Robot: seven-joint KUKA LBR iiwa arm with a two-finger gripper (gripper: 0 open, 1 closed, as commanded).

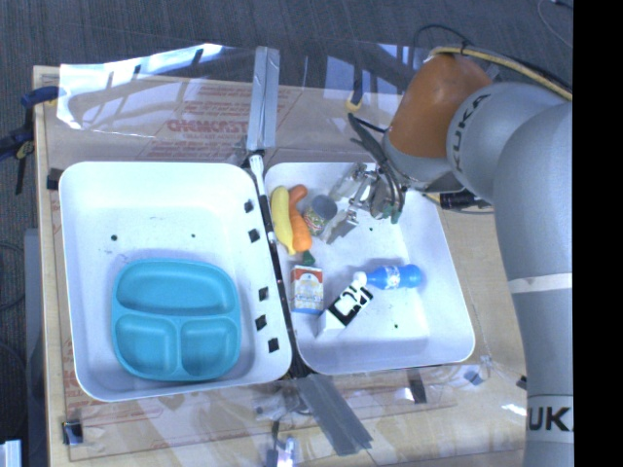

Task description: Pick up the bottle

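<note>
Blue tray (177, 319) in left bin (88, 188). Right bin (438, 251): banana (280, 218), carrot (300, 227), carton (308, 289), then bottle (385, 278) lying flat at frame center-right. Tool (343, 214) sits above-left of bottle, apart from it, fingers spread, gripping nothing.

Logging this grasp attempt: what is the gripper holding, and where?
Nothing visibly: the gripper hangs near the carrot, apart from the bottle.

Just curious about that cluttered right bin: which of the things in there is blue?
The bottle, lying on its side right of the black-and-white item. The banana is yellow; the small carton is red and white.
</note>
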